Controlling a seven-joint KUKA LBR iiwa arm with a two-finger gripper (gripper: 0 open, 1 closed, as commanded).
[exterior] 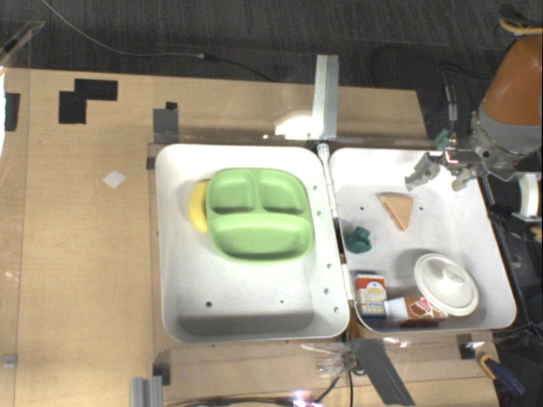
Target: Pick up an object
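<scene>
Nearest, in the right bin (501, 299), a small carton (370, 294) lies beside a white bowl (446, 284). Further back sit a green toy (360, 240) and a tan wedge (396, 209). The left bin (174, 253) holds a green divided plate (258, 213) over a yellow piece (198, 207). At the far right, the tool (440, 174) hovers with fingers spread, gripping nothing.

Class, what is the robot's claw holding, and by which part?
Nothing: the claw hangs open above the right white bin, apart from the tan triangular wedge.
</scene>
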